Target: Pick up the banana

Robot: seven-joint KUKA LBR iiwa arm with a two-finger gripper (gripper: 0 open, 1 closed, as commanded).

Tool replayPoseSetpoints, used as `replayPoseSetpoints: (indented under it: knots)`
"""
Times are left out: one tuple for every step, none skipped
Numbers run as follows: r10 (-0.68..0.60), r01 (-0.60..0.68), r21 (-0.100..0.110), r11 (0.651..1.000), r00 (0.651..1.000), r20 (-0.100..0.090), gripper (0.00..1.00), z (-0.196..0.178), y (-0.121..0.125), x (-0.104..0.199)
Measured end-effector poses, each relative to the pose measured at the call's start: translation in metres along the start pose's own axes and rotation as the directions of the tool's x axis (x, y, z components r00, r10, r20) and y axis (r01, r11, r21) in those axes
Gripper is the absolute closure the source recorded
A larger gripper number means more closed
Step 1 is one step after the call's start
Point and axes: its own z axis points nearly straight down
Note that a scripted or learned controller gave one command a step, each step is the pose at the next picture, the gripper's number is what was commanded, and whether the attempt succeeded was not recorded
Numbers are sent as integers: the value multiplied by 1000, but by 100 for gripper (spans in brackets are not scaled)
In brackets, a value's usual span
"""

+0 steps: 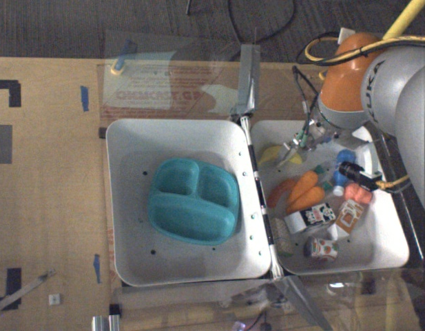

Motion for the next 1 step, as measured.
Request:
replayPoseSetpoints:
  knots:
    - [-3,3,-6,1000,1000,-2,100,-11,2,1]
